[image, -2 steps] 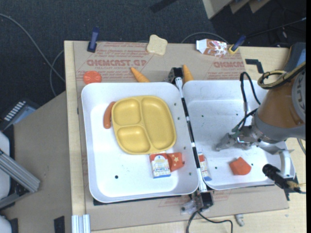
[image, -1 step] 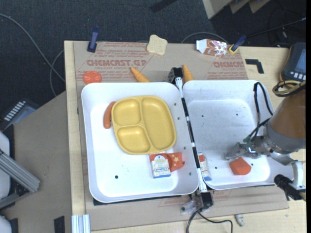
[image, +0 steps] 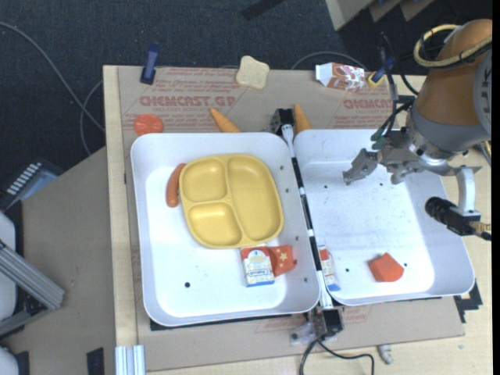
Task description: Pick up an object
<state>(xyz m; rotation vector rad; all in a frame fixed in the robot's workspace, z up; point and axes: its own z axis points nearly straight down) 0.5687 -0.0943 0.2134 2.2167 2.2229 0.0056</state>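
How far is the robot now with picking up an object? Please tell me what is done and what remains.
Nothing looks picked up yet. The gripper hangs open over the right bin, with nothing between its fingers. The orange block lies on that bin's floor nearer the front, apart from the gripper. Reaching, closing and lifting remain.

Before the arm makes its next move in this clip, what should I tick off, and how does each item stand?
1. Gripper carries nothing: ok, its spread fingers have only bin floor between them.
2. A target lies in the right bin: ok, the orange block sits near its front edge.
3. Block free of neighbours: ok, bare floor all round it.
4. Gripper lined up over the block: not ok, it hangs over the bin's far part.
5. Left bin items apart for picking: not ok, the small carton touches the yellow divided plate.
6. Gripper's height above the floor: cannot tell.
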